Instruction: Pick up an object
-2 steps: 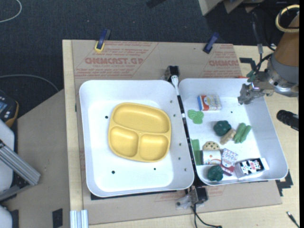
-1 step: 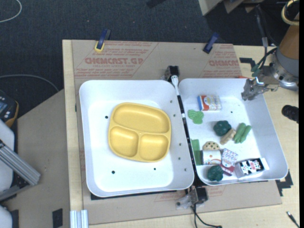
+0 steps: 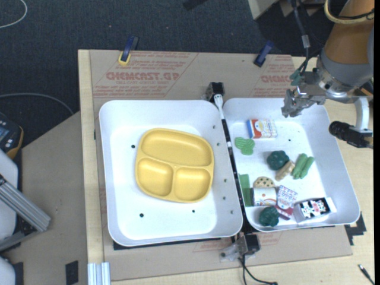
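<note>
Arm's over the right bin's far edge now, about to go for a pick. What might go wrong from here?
Two likely risks. The gripper hangs by the far rim of the right bin, so a straight descent may clip the rim or close on nothing. And the items at the near end, such as the black-and-white packet and dark green toy, lie crowded together, so a grasp there may catch two or slip.

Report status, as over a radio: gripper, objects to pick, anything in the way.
Gripper over right bin's far edge, nothing seen between fingers. Small box nearest, other small items further along the bin. Yellow tray in left bin. Nothing blocking.
</note>
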`<state>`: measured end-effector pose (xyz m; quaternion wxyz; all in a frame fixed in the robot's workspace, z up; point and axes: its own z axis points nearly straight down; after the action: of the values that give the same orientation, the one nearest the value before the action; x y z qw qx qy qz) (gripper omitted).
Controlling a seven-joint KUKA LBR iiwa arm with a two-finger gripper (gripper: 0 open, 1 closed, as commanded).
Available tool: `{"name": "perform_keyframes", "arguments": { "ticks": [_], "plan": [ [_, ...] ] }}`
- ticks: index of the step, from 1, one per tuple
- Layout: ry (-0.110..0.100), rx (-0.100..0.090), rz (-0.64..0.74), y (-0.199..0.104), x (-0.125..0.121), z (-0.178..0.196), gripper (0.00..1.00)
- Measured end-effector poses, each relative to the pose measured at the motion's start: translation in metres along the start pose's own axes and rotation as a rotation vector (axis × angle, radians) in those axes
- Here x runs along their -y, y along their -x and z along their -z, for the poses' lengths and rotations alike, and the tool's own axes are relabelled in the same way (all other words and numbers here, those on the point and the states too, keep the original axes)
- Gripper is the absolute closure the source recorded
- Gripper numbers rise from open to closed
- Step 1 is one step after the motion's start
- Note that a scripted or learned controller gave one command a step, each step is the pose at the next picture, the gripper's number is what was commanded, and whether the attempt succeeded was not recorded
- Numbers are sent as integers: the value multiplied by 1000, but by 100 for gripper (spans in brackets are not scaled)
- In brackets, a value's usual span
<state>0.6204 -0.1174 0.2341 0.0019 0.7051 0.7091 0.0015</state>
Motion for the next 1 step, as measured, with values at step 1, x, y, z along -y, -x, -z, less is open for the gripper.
{"name": "perform_keyframes", "arguments": {
  "ticks": [1],
  "plan": [
    [-7,-4,1,-60,2,-4,100]
  ]
}}
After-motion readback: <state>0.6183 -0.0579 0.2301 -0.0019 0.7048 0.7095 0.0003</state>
